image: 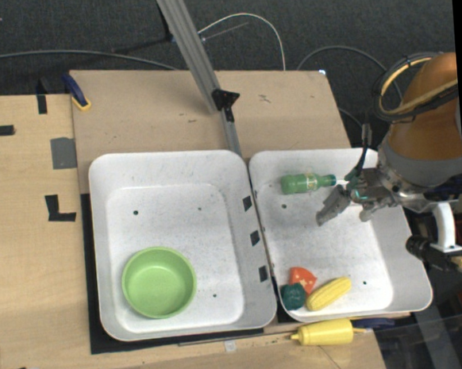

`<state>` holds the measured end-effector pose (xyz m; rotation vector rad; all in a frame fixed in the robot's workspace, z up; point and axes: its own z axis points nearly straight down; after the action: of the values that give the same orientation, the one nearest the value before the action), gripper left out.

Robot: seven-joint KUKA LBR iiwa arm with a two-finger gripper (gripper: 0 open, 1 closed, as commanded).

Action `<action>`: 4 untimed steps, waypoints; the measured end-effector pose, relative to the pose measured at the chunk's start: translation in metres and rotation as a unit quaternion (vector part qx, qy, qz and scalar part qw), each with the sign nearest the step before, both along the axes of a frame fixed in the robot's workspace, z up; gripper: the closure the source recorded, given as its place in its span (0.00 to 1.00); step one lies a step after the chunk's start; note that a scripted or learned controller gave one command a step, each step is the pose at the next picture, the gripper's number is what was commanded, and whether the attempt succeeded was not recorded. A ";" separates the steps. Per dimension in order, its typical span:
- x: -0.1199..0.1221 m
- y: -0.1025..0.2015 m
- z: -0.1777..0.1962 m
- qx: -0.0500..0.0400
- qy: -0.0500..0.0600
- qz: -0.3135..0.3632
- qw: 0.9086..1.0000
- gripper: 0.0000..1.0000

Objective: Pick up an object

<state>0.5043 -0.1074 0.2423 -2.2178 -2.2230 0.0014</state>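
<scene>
No writing or brand can be read on anything here; the green bottle (306,183) has a pale band near its neck, too small to make out. Two shallow white bins sit side by side on the counter (153,106). The left bin (166,165) holds a light green bowl (159,282), upright, in its near left corner. The right bin (382,287) holds the green bottle lying on its side by the far edge, cap pointing right toward the arm. At that bin's near edge are three small pieces grouped together: a yellow corn cob (329,293) lying at a slant, a red-orange piece (302,277) just beside it, and a dark green piece (293,296) touching the red one in the near left corner. A yellow bottle (325,333) lies on its side outside the bin, on the counter's near edge just beyond the bin's rim. The grey arm reaches in from the right, and the claw (347,202) hangs over the right bin's right half, just near-side of the green bottle's cap. Its fingers (331,207) stand spread apart with nothing between them.
</scene>
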 end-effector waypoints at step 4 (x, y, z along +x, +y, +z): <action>-0.009 -0.006 -0.152 0.000 -0.001 -0.001 1.000 0.00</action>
<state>0.4957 -0.1134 0.0901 -2.2213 -2.2217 0.0011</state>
